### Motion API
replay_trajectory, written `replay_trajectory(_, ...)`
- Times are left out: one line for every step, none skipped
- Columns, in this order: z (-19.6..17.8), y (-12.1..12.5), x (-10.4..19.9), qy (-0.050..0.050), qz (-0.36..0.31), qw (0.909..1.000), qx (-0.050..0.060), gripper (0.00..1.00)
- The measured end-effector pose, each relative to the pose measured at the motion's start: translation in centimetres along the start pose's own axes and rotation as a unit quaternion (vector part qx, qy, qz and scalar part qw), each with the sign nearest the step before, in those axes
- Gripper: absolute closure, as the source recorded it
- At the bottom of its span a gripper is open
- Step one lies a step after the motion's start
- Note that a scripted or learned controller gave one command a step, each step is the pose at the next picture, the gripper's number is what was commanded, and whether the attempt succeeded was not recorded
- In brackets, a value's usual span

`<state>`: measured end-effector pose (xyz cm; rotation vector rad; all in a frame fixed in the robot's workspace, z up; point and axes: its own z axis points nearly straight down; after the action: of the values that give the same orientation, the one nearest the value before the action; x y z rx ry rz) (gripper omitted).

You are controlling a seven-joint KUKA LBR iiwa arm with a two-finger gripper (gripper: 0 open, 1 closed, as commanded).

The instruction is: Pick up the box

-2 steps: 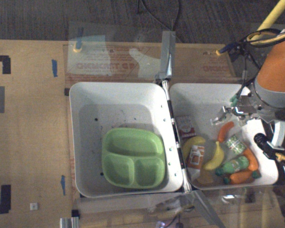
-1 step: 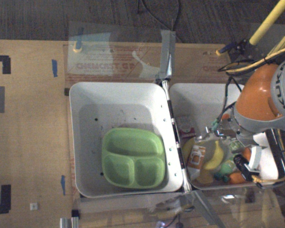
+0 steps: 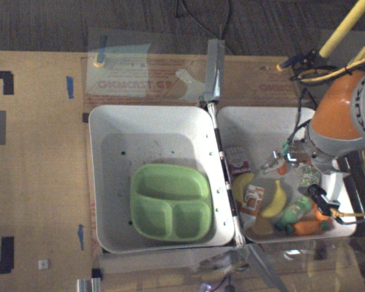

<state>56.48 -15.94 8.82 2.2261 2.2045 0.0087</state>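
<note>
- You are not gripping anything yet: the box (image 3: 252, 200) is lying in the right bin (image 3: 255, 121), below and left of the jaws (image 3: 284, 161), beside a banana (image 3: 276, 199).
- You cannot tell how the jaws are standing.
- The left bin (image 3: 109, 163) is holding a green tray (image 3: 170, 202).
- The desk (image 3: 36, 181) is sitting on grey carpet (image 3: 79, 11).

Even overhead light, slightly soft focus and grainy; glare on clear sheet (image 3: 125, 69) at top, soft shadows inside white bins (image 3: 103, 163).
</note>
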Motion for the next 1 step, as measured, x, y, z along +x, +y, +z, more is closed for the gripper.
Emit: replay_trajectory(-0.08, -3.0, 3.45, 0.0, -0.073, 0.9974, 0.0, 0.0)
